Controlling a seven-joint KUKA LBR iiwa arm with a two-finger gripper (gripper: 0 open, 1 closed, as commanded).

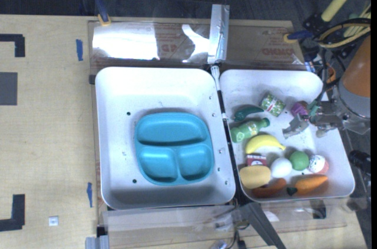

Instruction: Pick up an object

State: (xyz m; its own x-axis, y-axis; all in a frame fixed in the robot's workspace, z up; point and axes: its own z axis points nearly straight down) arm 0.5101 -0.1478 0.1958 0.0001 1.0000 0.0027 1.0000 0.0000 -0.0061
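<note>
Two shallow white bins sit side by side on the wooden bench. The left white bin holds one blue three-compartment plastic tray. The right white bin holds a cluster of small toy foods: a yellow banana, a green bottle, an orange carrot, a white egg, a green ball and a green-and-white can. The end effector hangs over the right bin's right side, near a purple piece; whether it grips anything cannot be told.
</note>
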